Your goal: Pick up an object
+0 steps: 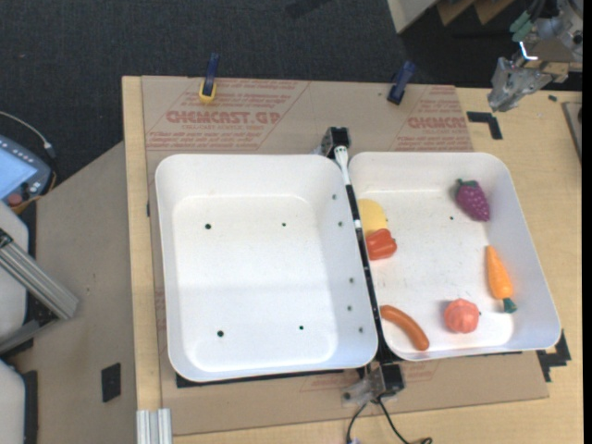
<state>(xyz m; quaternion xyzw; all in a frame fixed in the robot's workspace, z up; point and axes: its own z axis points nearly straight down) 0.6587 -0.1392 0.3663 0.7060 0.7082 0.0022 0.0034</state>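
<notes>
**Pincer high at the far right corner, toys lying in the right bin**

The pincer (518,80) hangs above the far right corner of the surface (277,109), beyond the right bin (421,172) and well apart from everything in it. Nothing lies between its fingers; whether they stand wide or narrow I cannot tell from this angle.

All the toys lie in the right bin. A purple grape bunch (473,199) sits near the bin's far right corner. An orange carrot (499,277) lies along the right wall, its green tip toward the near edge. Just beside that tip, near the near right corner, rests a pink-red round fruit (461,315). An orange-red sausage (405,326) lies slantwise near the near left corner. Against the left wall, by the seam between the bins, a yellow piece (372,215) touches a red piece (381,244) on its near side.

The left bin (250,248) adjoins the right one along the middle of the surface.
</notes>
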